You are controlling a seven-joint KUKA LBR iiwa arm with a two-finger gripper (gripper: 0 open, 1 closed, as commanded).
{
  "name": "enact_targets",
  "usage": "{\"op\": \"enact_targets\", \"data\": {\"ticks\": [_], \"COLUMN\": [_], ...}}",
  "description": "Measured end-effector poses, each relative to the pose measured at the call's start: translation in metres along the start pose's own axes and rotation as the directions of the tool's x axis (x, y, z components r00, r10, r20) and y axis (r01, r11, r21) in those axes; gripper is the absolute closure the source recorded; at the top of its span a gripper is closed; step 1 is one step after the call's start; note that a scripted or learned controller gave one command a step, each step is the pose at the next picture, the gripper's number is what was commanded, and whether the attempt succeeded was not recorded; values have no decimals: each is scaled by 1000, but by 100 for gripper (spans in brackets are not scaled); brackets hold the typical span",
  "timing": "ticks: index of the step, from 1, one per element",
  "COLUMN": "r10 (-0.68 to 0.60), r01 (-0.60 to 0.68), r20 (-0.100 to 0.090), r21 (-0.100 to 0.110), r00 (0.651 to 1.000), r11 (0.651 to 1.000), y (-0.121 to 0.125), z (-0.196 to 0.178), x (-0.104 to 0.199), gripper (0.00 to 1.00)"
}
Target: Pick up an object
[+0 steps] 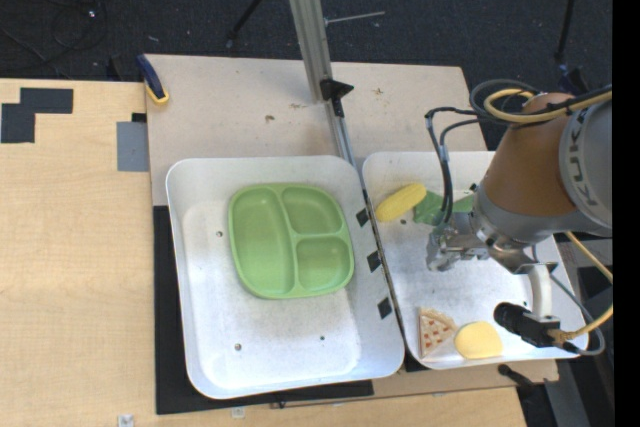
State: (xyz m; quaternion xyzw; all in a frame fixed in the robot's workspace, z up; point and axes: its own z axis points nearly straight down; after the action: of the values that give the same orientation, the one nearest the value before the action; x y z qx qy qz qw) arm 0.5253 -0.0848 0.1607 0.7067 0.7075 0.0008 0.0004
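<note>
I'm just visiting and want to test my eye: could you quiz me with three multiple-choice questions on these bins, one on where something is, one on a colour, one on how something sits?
1. Where is the green divided plate?
A. In the left bin
B. In the right bin
C. On the wooden bench outside the bins

2. What colour is the round item beside the pizza slice?
A. Red
B. Yellow
C. Blue

3. How does the gripper stand?
A. Far up over the left bin
B. Resting on the plate
C. Low in the right bin, near the corn cob

Answers: 1 A, the plate lies inside the left bin. 2 B, it is plainly yellow. 3 C, the arm reaches down into the right bin beside the corn.
</note>
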Motion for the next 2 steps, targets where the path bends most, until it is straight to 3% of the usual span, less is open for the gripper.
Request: {"op": "enact_targets", "data": {"ticks": [2], "r10": [-1], "r01": [1], "r20": [1], "r21": [-3], "r00": [1000], "r11": [1000], "y": [8], "z": [-126], "x": [0], "gripper": [100]}}
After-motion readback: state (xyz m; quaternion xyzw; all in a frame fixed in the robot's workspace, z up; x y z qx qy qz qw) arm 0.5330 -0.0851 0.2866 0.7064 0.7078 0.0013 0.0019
